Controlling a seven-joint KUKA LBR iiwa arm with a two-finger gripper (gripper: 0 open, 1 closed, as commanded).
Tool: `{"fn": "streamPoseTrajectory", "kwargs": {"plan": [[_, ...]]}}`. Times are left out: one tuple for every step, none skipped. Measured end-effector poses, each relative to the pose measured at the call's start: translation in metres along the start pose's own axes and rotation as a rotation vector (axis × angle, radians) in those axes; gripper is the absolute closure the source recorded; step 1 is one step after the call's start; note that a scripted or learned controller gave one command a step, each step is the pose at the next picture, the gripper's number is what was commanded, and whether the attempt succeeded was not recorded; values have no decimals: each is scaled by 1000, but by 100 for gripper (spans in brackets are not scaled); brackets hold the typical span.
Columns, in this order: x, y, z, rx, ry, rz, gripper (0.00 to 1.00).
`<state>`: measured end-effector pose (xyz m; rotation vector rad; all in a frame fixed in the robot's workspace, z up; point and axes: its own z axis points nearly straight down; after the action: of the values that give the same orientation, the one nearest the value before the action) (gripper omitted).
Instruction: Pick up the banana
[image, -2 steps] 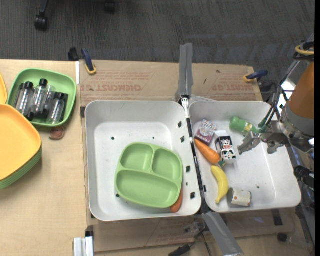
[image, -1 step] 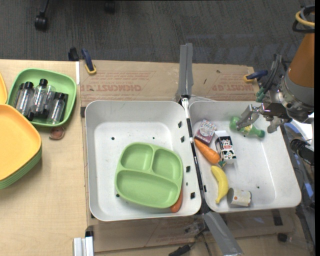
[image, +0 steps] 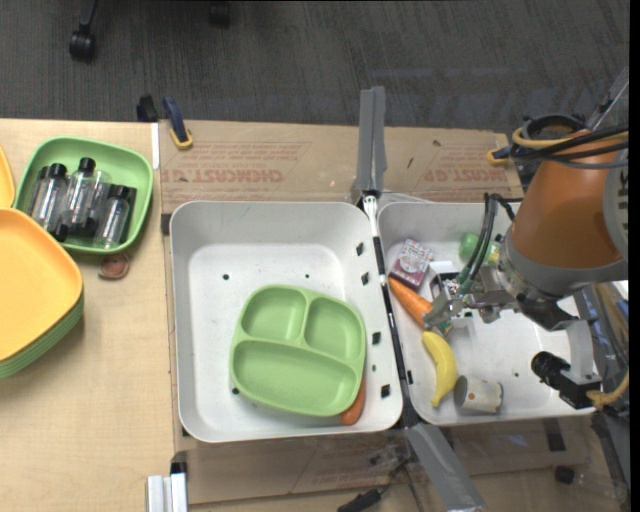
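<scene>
Your gripper (image: 438, 316) sits low in the right bin (image: 520, 400), just above the top end of the banana (image: 440, 366); I cannot tell how wide it stands. The banana lies in the lower left part of this bin. A carrot (image: 408, 296) lies beside it, toward the upper left. The left bin (image: 200, 300) holds a green divided plate (image: 298, 350).

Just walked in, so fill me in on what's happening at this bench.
A grey and orange robot arm reaches in over the right bin, going after the banana. Its claw hangs just above the banana's upper end, next to a carrot. The banana lies on the bin floor, not lifted. The left bin holds a green divided plate.
</scene>
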<state>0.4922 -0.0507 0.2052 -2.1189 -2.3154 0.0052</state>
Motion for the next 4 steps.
{"fn": "streamPoseTrajectory", "kwargs": {"plan": [[-48,15,61,1,1,-67,0],[-48,-2,115,-1,1,-106,0],[-49,-3,107,1,1,-100,100],[-9,38,15,-2,-1,-72,100]]}}
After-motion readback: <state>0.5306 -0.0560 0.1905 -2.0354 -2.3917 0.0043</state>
